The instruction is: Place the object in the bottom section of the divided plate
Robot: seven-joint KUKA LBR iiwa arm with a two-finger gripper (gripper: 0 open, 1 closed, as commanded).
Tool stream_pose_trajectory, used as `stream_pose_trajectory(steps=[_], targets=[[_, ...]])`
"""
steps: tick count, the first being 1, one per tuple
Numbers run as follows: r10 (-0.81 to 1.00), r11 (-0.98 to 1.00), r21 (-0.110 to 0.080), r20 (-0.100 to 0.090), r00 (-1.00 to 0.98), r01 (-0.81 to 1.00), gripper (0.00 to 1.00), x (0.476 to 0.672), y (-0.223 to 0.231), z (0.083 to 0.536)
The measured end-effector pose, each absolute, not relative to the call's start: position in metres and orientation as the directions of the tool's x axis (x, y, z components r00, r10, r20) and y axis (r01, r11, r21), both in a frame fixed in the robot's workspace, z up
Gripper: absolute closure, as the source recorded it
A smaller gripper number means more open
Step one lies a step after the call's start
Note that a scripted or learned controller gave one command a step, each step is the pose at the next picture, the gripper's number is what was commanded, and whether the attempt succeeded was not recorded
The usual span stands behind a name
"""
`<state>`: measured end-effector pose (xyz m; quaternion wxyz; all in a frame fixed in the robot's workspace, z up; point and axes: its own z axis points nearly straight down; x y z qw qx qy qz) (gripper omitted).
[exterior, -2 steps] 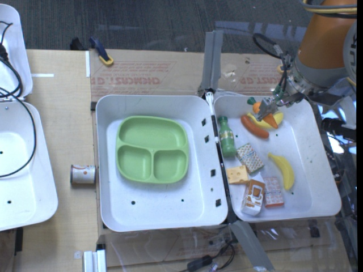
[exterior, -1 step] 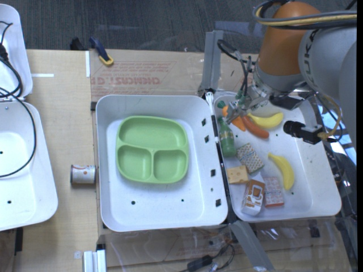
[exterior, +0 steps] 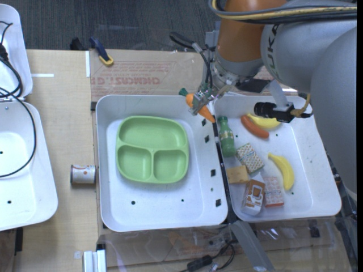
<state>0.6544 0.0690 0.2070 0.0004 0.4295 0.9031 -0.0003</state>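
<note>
A pale wooden bench point(exterior: 57, 237) over dark carpet, a sheet of cardboard point(exterior: 142, 72) laid along the back, and two shallow white bins side by side. Now to the business end: the gripper point(exterior: 202, 102) hangs over the upper stretch of the divider between the bins, and there is a small toy carrot point(exterior: 199, 107), orange with a green tuft, right at its tips. It looks pinched between them, the orange body poking out below, though the fingers themselves are small and cluttered from up here, so call that a probable hold, not a certain one.

Moving outward: just to the left sits the left bin point(exterior: 108, 152) with the green divided plate point(exterior: 152, 149) in its middle, all three sections bare. Its one wide section lies along the far side and two smaller ones sit nearer the camera. To the right, the right bin point(exterior: 317, 203) carries a green bottle point(exterior: 226, 136), two bananas, a red sausage-like piece and some small snack packets.

Where does the task stand? By my reading, the pick appears done and the carry is underway, carrot poised near the shared rim. Left to do: travel over the plate, come down over the near-side section, and release. Nothing has landed on the plate yet, so this is roughly the halfway mark.
</note>
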Motion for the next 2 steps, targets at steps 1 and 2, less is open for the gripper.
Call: stream_pose_trajectory(steps=[1,2], targets=[[0.590,0.807,0.000,-0.001,-0.807,0.590,1.00,0.6386,0.1293,0.2262],[0.591,0.807,-0.001,-0.001,-0.807,0.591,0.00,0.6387,0.1291,0.2262]])
